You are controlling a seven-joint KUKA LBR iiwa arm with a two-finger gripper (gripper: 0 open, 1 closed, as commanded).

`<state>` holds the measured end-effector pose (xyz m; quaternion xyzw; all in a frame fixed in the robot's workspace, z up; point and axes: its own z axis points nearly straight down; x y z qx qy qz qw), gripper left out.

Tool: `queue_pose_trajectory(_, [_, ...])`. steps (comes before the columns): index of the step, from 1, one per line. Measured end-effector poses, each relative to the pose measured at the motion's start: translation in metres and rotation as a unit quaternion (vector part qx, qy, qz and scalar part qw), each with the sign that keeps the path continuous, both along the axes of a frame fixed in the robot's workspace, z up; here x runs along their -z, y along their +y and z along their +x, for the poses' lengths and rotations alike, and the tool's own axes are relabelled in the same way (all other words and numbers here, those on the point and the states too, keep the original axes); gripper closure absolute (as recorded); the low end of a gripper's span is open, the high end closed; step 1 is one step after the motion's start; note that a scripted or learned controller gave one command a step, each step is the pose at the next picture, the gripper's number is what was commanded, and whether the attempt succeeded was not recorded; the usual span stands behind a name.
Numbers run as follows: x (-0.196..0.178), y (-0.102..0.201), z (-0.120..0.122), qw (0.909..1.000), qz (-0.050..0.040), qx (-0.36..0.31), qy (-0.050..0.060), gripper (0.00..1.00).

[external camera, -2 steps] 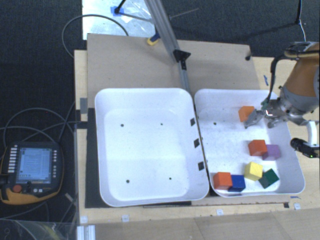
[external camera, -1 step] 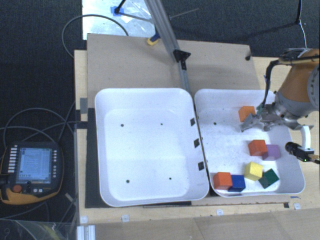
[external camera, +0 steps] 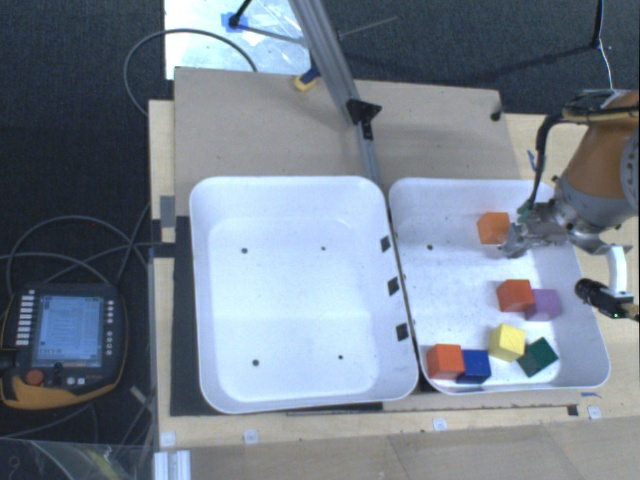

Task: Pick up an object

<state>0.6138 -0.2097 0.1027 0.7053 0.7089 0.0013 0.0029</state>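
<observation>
Looking down from the one overhead camera: grey arm with the orange band (external camera: 600, 158) reaching in from 3 o'clock, two-finger pincer (external camera: 516, 243) low over the right-hand shallow white plastic bin (external camera: 440, 218). Tips parked right against the 3 o'clock side of an orange foam cube (external camera: 492, 228) at about 12 o'clock in that bin. Can't tell if the pincer is spread or pressed together, too small and blurry, and can't tell if the cube sits between the tips either.

Rest of the blocks in the same bin: red-orange cube (external camera: 515, 295) near the middle, pale purple cube (external camera: 545, 304) touching it at 3 o'clock. Down at 6 o'clock, a yellow cube (external camera: 507, 342), dark green cube (external camera: 540, 356) just beside it, plus another orange cube (external camera: 445, 359) touching a blue cube (external camera: 476, 365).

Left-hand white bin (external camera: 290, 288) next door on the tan wooden table (external camera: 420, 118). Handheld control pendant with a screen (external camera: 62, 343) on the dark floor at 9 o'clock.
</observation>
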Motion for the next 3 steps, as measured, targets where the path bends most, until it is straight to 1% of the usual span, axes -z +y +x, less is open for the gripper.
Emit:
queue_pose_trajectory(1, [-0.047, 0.001, 0.009, 1.0, 0.0, 0.0, 0.0, 1.0])
queue_pose_trajectory(2, [-0.102, 0.0, 0.011, 1.0, -0.0003, 0.0, -0.001, 1.0])
queue_pose_trajectory(3, [-0.099, 0.045, 0.002, 1.0, 0.0015, -0.002, 0.002, 1.0])
